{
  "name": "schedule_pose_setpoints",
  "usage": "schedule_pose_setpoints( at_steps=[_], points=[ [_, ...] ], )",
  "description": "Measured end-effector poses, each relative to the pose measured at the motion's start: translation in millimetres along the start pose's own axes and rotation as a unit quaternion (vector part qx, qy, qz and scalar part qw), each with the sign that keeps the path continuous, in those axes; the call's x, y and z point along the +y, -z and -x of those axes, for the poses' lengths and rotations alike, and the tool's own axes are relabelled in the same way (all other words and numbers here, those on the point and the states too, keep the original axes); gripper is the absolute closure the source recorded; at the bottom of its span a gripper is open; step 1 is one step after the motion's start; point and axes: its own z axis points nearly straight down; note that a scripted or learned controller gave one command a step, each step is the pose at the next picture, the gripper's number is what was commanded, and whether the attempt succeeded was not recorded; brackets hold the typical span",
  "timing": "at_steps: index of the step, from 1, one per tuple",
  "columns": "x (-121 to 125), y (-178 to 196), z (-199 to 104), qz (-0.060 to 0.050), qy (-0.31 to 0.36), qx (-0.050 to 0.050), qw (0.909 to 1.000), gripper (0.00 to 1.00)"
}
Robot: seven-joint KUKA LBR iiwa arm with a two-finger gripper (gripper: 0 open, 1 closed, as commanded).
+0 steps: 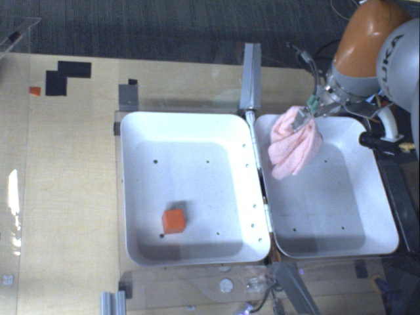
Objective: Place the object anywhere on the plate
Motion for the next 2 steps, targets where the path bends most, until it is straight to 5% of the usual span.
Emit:
schedule_pose_setpoints(
  at_steps=[1,2],
  points=[
    [3,38,1,0.001,0.002,0.0,1.0,1.0],
    [20,46,-53,0.001,0.202,0.001,0.9793,1.0]
  ],
)
